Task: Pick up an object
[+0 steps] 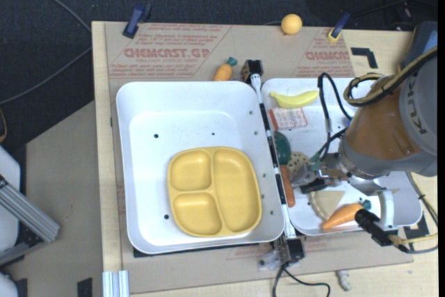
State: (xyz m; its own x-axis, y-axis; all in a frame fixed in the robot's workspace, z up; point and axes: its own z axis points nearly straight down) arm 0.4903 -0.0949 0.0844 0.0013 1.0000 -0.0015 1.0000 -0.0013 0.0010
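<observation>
Down at the bottom edge of the table [174, 268], closest to us, some wires and a small clip [288, 252] are sitting just below the spot where the two bins meet. Right above them, the big left bin [139, 115] is holding a yellow plate [214, 190] with three parts. The plate is lying flat near the front of that bin.

The right bin [306, 85] is holding many small things. A toy carrot [342, 215] is lying near its front edge, and a pale wedge-shaped thing [327, 202] is lying just behind it, touching it. A thin red stick [288, 190] is lying along the left wall of that bin. A dark green thing [281, 146] and a spotted thing [299, 163] are sitting just beside it. Farther back, a white card with red print [289, 119] is lying flat, and a yellow banana [295, 98] is lying behind it near the back wall.

The grey and orange arm [386, 132] is reaching in from the right and hanging over the right bin. The claw [314, 177] is pointing down near the spotted thing and the pale wedge. I cannot tell how it is set, and I cannot see anything in it.

Behind the bins, a small orange toy [224, 71] and a little orange ball [291, 24] are resting on the table.
</observation>
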